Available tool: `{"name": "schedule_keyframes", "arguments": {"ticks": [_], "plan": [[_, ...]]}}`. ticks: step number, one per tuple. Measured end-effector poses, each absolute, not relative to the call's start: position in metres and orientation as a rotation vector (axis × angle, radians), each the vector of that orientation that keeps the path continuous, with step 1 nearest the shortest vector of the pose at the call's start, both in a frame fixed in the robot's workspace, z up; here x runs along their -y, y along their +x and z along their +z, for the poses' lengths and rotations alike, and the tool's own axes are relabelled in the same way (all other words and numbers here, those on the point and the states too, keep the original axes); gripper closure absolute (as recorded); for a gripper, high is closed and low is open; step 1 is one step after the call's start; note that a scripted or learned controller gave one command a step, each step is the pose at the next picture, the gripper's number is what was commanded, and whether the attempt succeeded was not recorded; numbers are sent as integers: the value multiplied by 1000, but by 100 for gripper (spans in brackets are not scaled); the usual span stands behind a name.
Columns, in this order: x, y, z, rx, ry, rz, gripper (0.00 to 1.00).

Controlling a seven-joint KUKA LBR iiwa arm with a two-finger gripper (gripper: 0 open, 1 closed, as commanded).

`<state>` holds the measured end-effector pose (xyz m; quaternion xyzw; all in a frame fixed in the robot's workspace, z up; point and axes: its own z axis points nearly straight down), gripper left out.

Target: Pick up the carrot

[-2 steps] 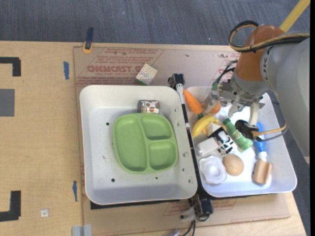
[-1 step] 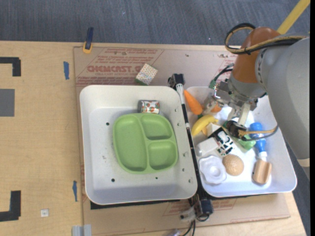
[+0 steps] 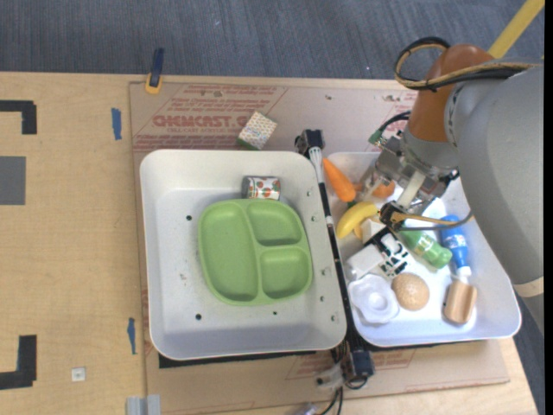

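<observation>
Two white bins sitting side by side on the bench, carrot [image 3: 340, 181] lying at the upper-left corner of the right bin [image 3: 494, 311], just above the banana [image 3: 355, 217]. Hovering beside it, gripper [image 3: 399, 190] with jaws' state impossible to tell. Risking grabbing or nudging the crowding banana instead, or pinning the carrot against the wall.

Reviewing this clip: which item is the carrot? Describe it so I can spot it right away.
Look in the right-hand shallow white bin, at its far left corner beside the black divider. The short orange tapered carrot lies there, just above the curved yellow banana; it is the only orange, pointed item among its neighbours.
</observation>
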<state>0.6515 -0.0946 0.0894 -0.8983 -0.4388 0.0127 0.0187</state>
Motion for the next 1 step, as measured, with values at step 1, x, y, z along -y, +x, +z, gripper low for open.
{"name": "schedule_keyframes", "arguments": {"ticks": [1], "plan": [[94, 657, 103, 1376, -2807, 5, 100]]}}
